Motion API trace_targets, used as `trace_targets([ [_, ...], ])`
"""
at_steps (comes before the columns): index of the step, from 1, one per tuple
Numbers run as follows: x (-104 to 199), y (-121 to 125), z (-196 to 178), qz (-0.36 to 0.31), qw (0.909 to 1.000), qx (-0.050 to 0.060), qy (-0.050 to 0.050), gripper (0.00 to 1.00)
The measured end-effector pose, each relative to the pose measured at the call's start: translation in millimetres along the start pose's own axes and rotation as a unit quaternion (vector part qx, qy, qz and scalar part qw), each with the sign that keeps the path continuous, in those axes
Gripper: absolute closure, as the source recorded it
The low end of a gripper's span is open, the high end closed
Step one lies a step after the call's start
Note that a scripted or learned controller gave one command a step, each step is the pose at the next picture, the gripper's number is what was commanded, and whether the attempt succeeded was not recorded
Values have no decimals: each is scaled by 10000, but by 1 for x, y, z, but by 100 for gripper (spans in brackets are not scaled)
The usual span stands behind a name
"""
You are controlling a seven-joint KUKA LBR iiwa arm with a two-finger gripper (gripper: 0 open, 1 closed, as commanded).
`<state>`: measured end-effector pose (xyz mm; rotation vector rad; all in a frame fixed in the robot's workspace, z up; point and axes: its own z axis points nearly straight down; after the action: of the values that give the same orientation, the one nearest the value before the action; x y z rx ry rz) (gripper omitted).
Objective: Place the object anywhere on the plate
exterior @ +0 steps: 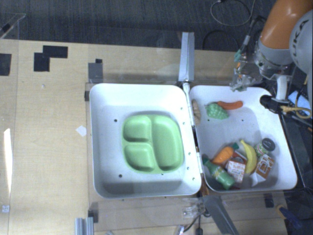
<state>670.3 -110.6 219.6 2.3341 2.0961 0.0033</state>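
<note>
The gripper [240,82] hung over the right bin's [286,180] far rim, its state impossible to tell, while toy foods lay in that bin and the green divided plate [152,142] sat in the left bin [102,180].

arm: far right, orange band [283,13] uppermost | wrist: angled down and left | claw [239,83]: low, fingers unclear

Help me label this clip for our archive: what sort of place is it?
Probably a robotics lab bench for pick-and-place trials: two white bins clamped to a wooden table, toy food piled in one, a green divided plate in the other, and the arm's gripper overhead.
</note>
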Motion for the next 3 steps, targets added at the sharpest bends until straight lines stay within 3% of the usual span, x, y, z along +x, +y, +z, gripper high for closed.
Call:
trace_targets([
  [1, 61, -50, 34, -301, 9995, 8, 12, 100],
  [3, 188, -119, 34, -1158, 9933, 13, 17, 100],
])
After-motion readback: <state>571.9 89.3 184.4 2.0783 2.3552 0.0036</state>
